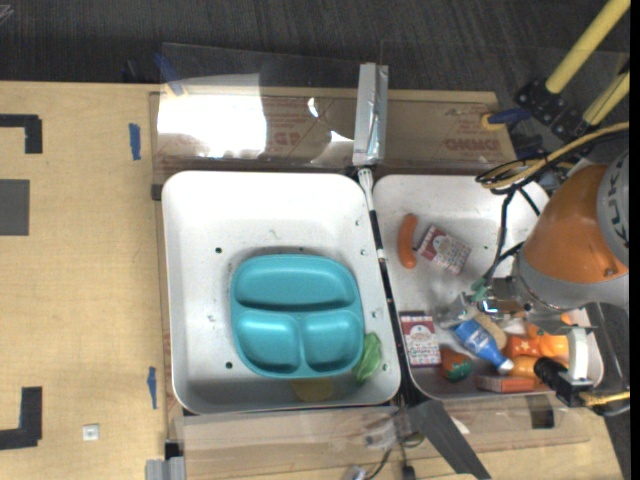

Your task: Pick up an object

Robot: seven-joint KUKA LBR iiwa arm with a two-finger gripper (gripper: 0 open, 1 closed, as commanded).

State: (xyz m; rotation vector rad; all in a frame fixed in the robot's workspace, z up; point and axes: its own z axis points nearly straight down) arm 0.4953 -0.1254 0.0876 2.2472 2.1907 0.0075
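My gripper (482, 306) hangs low over the right bin (400, 193), reaching in from the arm's orange band (575, 233). It sits above a cluster of small items. Just below it lies a blue and white tube (482, 343). Orange pieces (527, 348) lie to the tube's right, and a small red and green item (457, 369) to its lower left. A red and white box (419, 339) lies to the gripper's left. Farther back are an orange sausage-shaped piece (407, 241) and a red and white packet (442, 248).
The left bin (190, 268) holds a teal divided plate (296, 313) with a green object (370, 356) at its lower right corner. A clear plastic sheet and cardboard (300, 128) stand behind the bins. Cables and yellow bars (590, 33) sit at the back right.
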